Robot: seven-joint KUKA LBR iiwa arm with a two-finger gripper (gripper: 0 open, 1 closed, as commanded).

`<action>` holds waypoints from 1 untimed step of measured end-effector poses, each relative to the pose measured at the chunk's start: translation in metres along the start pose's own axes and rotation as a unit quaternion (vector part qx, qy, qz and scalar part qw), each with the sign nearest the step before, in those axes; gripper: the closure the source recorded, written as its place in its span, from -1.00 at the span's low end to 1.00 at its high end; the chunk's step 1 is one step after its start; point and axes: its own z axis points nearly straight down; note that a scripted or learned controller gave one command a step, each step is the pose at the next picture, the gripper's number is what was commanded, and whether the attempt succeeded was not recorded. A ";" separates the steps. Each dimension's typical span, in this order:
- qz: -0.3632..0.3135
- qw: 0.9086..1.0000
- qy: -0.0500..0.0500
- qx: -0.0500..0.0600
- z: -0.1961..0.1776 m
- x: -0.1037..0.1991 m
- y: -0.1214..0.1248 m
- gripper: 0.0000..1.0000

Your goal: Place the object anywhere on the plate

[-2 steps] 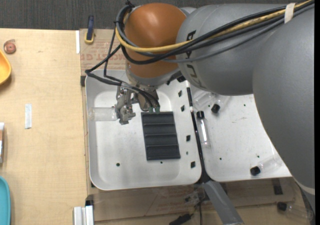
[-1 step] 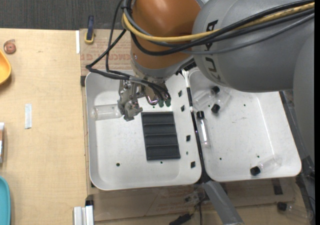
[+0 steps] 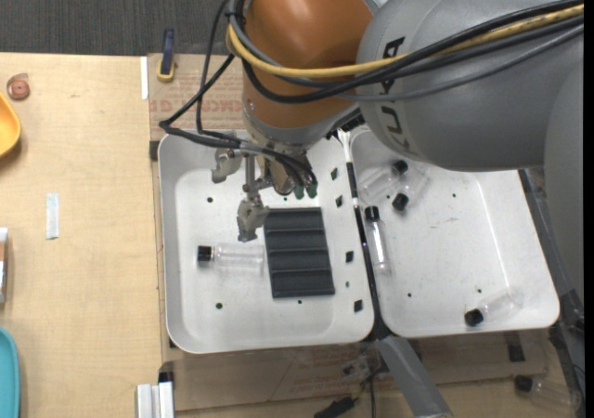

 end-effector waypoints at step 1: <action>0.001 1.000 -0.001 0.000 -0.009 -0.001 -0.001 1.00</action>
